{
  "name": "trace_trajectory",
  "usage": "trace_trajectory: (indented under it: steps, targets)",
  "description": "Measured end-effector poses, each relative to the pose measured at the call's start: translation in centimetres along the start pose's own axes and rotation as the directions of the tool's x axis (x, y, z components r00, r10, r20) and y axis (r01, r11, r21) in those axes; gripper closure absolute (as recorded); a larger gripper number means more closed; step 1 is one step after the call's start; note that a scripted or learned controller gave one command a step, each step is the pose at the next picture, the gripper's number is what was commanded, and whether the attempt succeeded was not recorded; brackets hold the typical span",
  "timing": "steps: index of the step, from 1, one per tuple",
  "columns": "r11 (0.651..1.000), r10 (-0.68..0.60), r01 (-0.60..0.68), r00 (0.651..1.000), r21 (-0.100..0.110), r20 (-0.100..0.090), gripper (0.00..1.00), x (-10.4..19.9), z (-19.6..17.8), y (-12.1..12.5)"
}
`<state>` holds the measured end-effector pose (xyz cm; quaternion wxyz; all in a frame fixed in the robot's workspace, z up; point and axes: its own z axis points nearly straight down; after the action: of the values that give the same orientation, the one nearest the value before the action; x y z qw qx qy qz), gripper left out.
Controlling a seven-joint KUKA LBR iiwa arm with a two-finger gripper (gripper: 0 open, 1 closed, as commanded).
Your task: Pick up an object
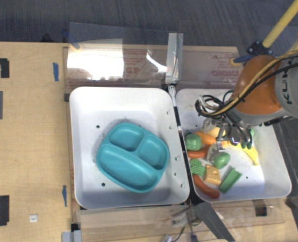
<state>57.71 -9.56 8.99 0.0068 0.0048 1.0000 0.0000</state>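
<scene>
Reaching down into the right bin [277,183], the arm [259,87] has its gripper [225,144] low over the toy food, so this looks like the grasp stage; how its claw stands I cannot tell. Left bin [83,110] carries a teal divided plate [133,157]. Targets crowd beneath: green pepper [193,143], rounded green piece [221,160], yellow banana [251,156]. Next comes closing cleanly on one, then lifting.
</scene>
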Motion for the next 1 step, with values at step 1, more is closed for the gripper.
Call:
trace_trajectory:
  steps: [1]
  targets:
    - [1.000,-0.008,0.008,1.000,0.002,0.002,0.00,3.81,-0.08,0.49]
